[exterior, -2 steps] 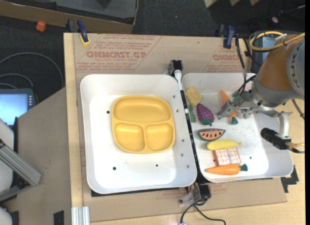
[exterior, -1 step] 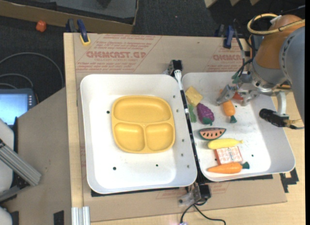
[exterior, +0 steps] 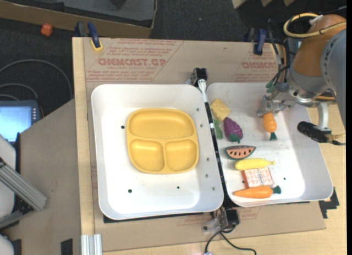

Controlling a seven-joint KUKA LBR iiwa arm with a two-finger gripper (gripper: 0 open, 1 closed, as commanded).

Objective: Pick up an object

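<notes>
My gripper hangs over the upper middle of the right bin, at the end of the grey arm with the orange band. A small orange carrot with a green tip sits directly below it, its upper end meeting the gripper's tip. I cannot tell whether the carrot is gripped or lying on the bin floor.
Also in the right bin: a yellow cheese wedge, a purple eggplant, a watermelon slice, a banana, a red-and-white packet and a large carrot. The left bin holds a yellow divided plate.
</notes>
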